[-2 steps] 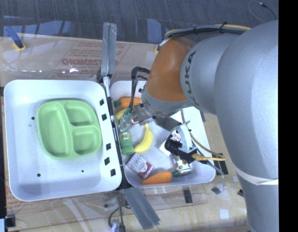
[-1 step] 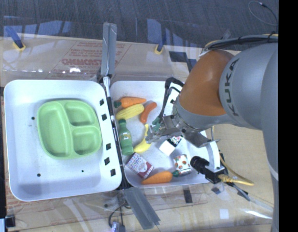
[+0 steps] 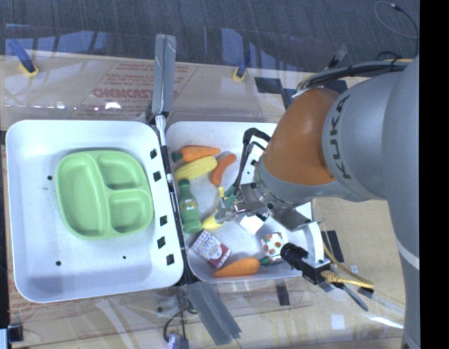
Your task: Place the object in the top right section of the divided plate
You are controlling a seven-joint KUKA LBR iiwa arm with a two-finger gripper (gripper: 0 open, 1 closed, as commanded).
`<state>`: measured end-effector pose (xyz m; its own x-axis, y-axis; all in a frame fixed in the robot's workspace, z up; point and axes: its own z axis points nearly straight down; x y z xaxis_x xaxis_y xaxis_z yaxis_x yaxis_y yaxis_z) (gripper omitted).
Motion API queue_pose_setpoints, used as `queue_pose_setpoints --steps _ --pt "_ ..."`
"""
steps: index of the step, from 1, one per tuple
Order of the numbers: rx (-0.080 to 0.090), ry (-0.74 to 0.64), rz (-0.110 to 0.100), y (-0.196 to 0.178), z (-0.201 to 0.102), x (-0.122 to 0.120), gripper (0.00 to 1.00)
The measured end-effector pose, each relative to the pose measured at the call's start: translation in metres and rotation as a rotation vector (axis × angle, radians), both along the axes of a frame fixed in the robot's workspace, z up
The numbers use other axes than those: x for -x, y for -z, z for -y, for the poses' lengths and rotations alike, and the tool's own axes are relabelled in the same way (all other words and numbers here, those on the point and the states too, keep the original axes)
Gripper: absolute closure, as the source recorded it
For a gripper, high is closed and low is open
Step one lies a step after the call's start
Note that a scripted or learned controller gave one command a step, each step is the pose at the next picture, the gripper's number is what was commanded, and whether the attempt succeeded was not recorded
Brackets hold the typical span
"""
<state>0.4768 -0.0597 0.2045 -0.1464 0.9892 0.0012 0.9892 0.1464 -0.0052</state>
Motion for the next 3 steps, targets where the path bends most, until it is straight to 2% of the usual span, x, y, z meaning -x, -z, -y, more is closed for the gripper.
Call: queue_pose_setpoints --steps 1,2,3 --pt "0.000 0.027 0.000 -0.010 -0.048 -0.053 1.00" --pt "-0.001 -0.074 -0.002 0.001 -0.049 -0.059 1.00" --pt "-0.001 -0.174 0.002 -0.055 -0.019 0.000 1.00"
